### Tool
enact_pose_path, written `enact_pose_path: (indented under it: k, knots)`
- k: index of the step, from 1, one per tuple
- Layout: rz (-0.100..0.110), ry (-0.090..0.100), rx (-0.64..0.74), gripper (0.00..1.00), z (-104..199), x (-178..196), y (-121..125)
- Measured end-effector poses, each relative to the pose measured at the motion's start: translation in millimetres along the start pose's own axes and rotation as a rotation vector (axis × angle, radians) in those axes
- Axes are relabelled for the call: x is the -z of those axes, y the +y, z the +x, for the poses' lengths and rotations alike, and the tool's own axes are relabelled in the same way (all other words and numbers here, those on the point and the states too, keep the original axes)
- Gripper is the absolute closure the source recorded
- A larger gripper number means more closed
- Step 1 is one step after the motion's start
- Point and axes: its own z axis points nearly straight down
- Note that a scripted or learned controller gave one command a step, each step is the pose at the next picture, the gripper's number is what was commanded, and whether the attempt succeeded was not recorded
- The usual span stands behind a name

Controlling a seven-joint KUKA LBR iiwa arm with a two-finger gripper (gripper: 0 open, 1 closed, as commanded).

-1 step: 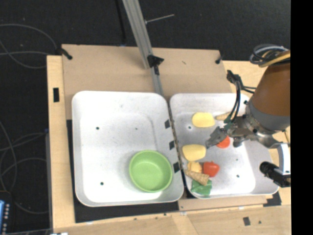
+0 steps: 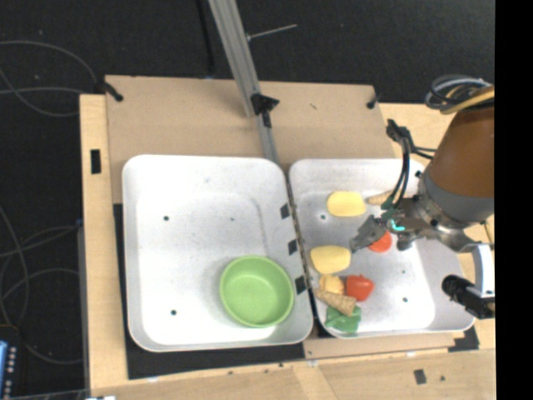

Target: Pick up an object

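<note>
Far left: left bin (image 2: 166,190), white and shallow, with a green bowl (image 2: 256,291) upright at 5 o'clock on its floor, close to the near rim.

Rising toward 12 o'clock from the seam between the bins: a slanted metal pole (image 2: 237,48).

Next over: right bin (image 2: 416,302), holding the loose pieces. At 11 o'clock, an upper yellow piece (image 2: 346,203). At 9 o'clock, hard by the dividing wall, a lower yellow piece (image 2: 330,259). Just below that, a tan piece (image 2: 331,286), touching a red piece (image 2: 359,287) at 7 o'clock. In the 7 o'clock corner, a green scrap (image 2: 343,322).

Near the bin's centre: an orange-red piece (image 2: 380,242), partly covered by the gripper (image 2: 379,232) hanging directly over it. Impossible to tell whether the claw is apart, together or clamped on anything.

Far right, at 3 o'clock: the arm (image 2: 462,165), its orange band large and blurred.
</note>
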Motion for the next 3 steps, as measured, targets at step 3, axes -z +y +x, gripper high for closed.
enact_pose_path:
  k: [3]
  knots:
    - [0.007,-0.002,-0.003,0.00,-4.7,-143.3,9.5]
